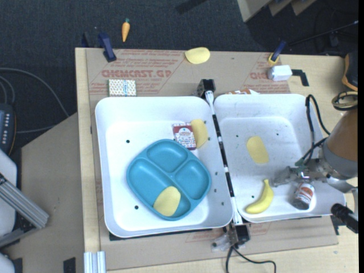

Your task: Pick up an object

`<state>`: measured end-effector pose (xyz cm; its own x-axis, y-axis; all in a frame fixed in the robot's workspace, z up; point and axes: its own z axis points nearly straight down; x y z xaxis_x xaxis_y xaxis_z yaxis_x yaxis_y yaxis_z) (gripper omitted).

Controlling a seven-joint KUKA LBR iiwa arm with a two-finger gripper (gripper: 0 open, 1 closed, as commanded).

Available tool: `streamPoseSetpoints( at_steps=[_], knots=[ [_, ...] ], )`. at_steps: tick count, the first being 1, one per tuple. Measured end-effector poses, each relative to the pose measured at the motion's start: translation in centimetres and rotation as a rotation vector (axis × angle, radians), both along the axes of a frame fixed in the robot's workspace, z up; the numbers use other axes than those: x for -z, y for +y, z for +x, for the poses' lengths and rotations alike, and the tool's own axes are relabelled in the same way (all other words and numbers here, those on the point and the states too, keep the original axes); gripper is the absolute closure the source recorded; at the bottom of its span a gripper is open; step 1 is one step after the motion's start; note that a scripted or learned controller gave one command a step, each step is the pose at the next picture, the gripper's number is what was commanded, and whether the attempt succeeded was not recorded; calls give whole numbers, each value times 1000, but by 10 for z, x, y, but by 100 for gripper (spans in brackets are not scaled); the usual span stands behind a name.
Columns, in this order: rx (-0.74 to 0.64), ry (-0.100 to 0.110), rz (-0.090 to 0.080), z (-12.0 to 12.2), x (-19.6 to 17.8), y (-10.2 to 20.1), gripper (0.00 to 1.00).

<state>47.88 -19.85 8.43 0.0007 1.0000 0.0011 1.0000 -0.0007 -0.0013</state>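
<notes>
While the table [142, 75] carries two white bins, the right bin [284, 110] is where the arm [347, 147] works, reaching in low from the right edge. Judging by this, the approach step is under way: the hand [296, 175] hangs near the bin floor, between a banana [260, 198] and a small red-labelled can [304, 195]. Whether it is open or closed I cannot tell. Next comes settling over one object.

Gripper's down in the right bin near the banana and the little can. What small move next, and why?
Probably ease the gripper toward the can just below it and centre over it. The can lies at the fingertips, while the banana sits farther left.
</notes>
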Motion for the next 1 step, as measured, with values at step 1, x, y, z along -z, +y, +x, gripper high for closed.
streamPoseSetpoints(
  at_steps=[1],
  knots=[
    [-2,-2,-1,64,-56,80,0]
  ],
)
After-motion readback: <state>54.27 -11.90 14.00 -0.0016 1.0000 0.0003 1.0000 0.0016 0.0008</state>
